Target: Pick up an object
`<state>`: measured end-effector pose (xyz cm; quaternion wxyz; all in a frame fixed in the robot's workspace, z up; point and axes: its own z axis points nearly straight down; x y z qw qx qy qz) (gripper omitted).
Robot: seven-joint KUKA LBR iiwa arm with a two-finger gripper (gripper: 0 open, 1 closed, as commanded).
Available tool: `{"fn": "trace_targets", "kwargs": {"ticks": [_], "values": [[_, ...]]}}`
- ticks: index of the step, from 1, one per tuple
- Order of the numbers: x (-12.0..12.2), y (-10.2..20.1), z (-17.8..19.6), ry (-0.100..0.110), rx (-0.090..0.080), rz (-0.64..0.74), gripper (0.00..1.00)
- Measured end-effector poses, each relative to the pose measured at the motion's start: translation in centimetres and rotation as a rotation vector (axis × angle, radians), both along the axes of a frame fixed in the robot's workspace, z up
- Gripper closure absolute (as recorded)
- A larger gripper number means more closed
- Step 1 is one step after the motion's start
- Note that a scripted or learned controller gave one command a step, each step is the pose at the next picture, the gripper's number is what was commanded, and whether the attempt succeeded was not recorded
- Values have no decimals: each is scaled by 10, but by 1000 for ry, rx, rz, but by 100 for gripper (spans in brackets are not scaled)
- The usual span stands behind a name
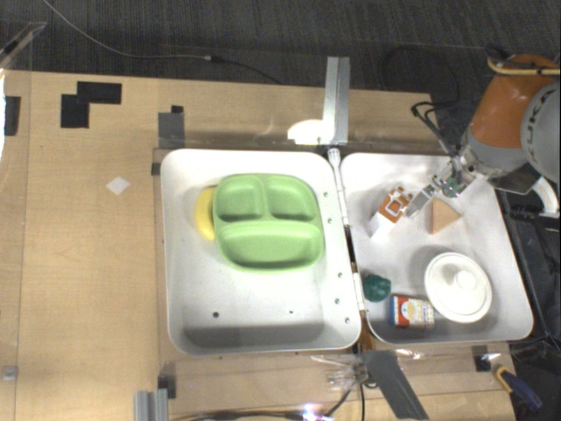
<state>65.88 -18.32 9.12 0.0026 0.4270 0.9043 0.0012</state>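
In the right bin [508,261] lie an orange-and-white small box [394,207], a tan wooden wedge [443,217], a white round bowl [458,285], a teal lump [377,286] and a small red-and-blue can [412,311] on its side. My gripper [423,201] hangs low over the far part of this bin, between the box and the wedge, its tip just right of the box. Nothing shows held in it. The grey arm with its orange band [500,117] comes in from the upper right.
The left bin [188,305] holds a green divided plate [266,220] with a yellow object [203,213] partly under its left edge. A metal post [337,103] stands behind the wall between the bins. Cables run near the arm at the far right.
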Motion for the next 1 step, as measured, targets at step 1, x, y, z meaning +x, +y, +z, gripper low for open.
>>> {"fn": "trace_targets", "kwargs": {"ticks": [1], "values": [[-21,-15,-5,-1,0,-328,0]]}}
